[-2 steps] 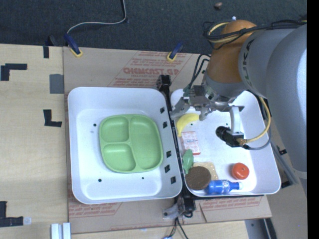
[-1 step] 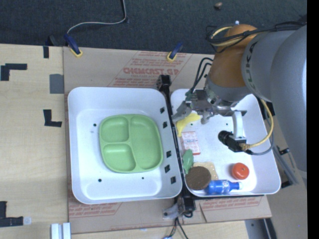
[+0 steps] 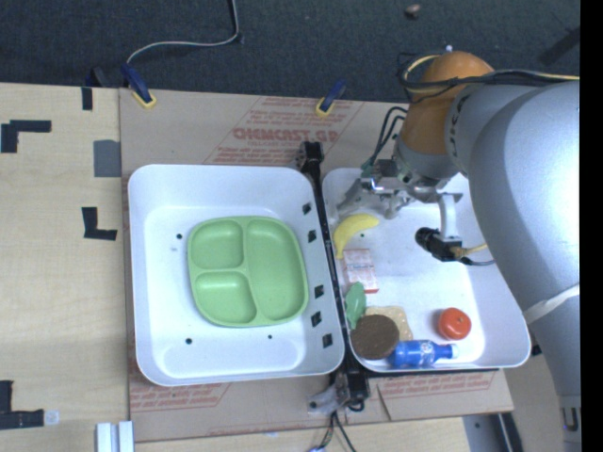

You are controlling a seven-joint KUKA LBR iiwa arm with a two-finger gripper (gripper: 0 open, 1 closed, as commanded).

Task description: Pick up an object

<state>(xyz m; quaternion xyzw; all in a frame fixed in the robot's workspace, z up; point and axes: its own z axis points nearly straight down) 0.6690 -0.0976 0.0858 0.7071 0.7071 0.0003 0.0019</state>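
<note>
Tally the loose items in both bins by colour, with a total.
Green: 2, divided plate and small green piece
Yellow: 1, banana
Orange: 1, round fruit
Blue: 1, bottle
Brown: 1, disc
White and red: 1, packet
Total: 7

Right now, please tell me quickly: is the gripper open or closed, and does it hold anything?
Gripper: cannot be told; it is low in the right bin, just above the banana.
</note>
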